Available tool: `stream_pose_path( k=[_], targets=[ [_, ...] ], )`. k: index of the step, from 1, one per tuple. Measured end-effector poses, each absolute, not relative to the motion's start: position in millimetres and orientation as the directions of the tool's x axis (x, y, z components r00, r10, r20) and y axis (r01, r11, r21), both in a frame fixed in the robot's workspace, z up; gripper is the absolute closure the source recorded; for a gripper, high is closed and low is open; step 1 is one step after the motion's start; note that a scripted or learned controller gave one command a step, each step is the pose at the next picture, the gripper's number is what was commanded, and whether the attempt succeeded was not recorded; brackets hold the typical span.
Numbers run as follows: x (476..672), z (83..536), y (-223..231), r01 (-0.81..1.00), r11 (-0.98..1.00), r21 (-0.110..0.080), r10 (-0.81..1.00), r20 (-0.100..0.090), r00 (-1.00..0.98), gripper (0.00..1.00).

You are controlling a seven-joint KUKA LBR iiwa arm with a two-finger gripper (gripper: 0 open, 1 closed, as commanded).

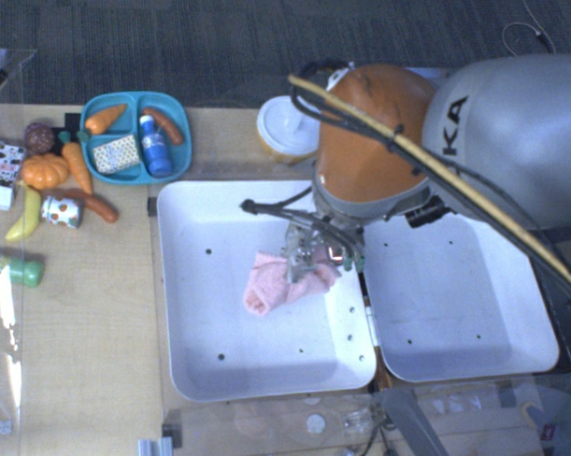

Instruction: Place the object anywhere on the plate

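A crumpled pink object [272, 285] lies in the middle of the left white bin [204, 319]. My gripper [310, 261] hangs straight over its right end, under the orange wrist band, and touches or nearly touches it. The arm's bulk hides part of the pink object's right side. The blue divided plate [174, 119] sits on the bench beyond the left bin's far left corner, holding a toy carrot, a blue bottle, a sausage and a cracker.
The right white bin [456, 301] sits beside the left one, partly under the arm. Toy food [50, 174] lies scattered on the bench at the far left. A white and yellow cup [284, 127] stands behind the bins.
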State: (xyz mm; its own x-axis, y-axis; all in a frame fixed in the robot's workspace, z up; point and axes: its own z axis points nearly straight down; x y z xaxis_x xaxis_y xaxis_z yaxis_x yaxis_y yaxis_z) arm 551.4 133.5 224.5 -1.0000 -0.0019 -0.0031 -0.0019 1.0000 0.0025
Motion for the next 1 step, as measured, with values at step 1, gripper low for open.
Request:
stream_pose_path(
  k=[1],
  targets=[
    [551.7, 225.0, 133.5, -0.002, 1.0, 0.003, -0.002, -0.004, -1.0, 0.0]
  ],
)
